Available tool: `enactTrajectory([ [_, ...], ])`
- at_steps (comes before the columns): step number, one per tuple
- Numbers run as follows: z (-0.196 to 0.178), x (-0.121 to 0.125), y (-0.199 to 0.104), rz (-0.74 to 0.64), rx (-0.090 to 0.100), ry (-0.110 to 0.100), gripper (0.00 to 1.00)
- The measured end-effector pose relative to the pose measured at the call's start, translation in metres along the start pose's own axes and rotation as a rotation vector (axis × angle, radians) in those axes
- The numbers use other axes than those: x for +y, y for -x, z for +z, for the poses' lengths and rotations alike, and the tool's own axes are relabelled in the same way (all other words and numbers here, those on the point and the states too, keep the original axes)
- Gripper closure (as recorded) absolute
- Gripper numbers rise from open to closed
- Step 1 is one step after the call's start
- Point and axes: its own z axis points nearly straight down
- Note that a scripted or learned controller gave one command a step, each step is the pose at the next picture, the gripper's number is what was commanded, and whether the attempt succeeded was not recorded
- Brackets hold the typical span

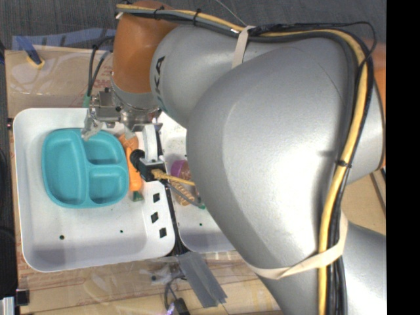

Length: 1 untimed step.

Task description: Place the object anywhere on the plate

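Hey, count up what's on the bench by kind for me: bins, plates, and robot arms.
White bins: 2, left bin and right bin
Teal divided plate: 1
Robot arm: 1
Total: 4
A few small items by the bins' divider are too hidden to count.

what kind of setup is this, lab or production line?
Likely a robot lab test bench: a cabled arm over white bins, a teal divided plate in the left bin, wooden bench top beneath.
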Motion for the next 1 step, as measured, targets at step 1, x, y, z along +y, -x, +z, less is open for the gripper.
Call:
enactTrajectory([
  [1,0.0,0.0,0.0,0.0,0.0,0.0,0.0],
])
